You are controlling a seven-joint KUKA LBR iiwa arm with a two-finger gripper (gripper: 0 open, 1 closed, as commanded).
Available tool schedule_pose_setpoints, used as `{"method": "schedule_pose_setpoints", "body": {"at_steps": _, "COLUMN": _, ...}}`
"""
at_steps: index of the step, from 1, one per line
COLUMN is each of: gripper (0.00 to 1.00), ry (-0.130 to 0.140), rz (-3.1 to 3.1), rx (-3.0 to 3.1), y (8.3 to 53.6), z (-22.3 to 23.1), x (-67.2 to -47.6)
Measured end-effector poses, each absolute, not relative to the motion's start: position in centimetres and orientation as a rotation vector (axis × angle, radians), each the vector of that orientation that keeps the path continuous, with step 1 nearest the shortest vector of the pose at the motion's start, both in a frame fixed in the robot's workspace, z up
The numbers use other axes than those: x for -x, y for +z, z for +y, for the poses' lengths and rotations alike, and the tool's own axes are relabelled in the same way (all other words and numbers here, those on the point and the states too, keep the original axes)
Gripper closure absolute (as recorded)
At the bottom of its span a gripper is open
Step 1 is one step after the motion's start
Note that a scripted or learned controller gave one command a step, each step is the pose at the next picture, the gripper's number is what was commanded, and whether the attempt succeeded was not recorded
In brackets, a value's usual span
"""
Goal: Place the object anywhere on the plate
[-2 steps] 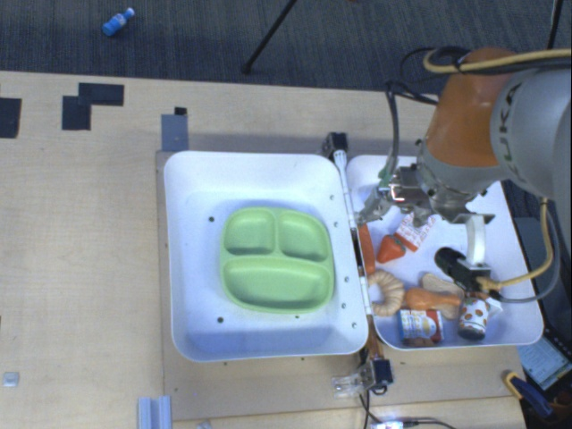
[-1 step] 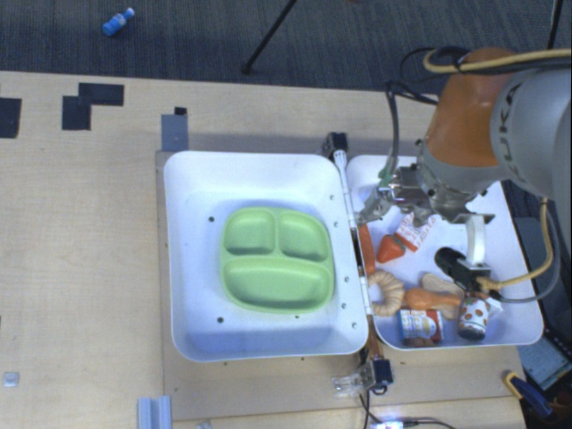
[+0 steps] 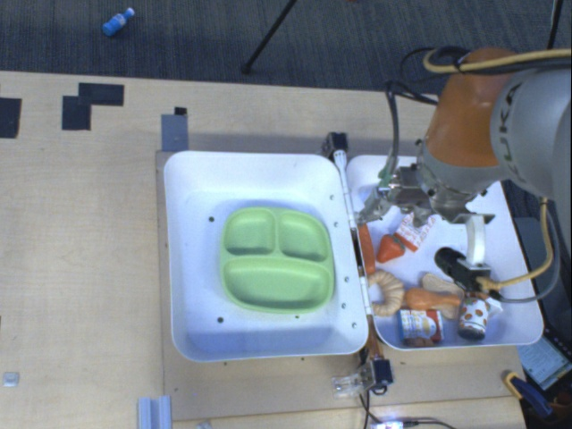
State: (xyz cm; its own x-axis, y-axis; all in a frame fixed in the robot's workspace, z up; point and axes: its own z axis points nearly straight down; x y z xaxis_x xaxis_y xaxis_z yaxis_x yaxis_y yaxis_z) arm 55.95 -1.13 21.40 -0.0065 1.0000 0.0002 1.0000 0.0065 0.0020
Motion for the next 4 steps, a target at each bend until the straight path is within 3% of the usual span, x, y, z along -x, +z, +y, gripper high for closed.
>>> {"method": "schedule_pose_setpoints", "body": {"at_steps": 4, "gripper": 0.0, "ry": 0.002, "rz": 2.228, "rx": -2.213, "y": 21.4, "z": -1.13, "x": -55.95}}
